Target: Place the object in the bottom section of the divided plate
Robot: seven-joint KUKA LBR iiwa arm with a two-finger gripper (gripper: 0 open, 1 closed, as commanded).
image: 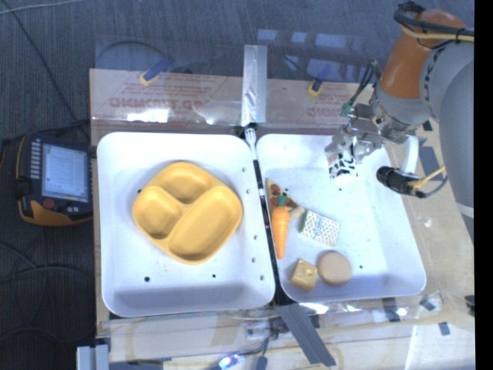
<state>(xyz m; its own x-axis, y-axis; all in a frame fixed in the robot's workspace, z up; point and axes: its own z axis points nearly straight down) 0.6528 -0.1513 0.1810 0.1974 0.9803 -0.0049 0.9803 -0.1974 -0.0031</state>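
White right bin's [400, 276] far edge hosts gripper [344, 159].

**Open floor around the plate, clutter in the right bin**

In the left bin [115, 284] the yellow divided plate [187, 210] sits in the middle, with bare white floor on every side of it and nothing above its three sections. The raised divider [262, 206] between the bins stands in the way of any low crossing. In the right bin [400, 260] a carrot [280, 231], patterned packet [319, 227], cheese cube [303, 274] and round disc [334, 267] crowd the near left; the right side lies open. The end effector [348, 154] and arm occupy the far right corner, over a black-and-white object [343, 167].
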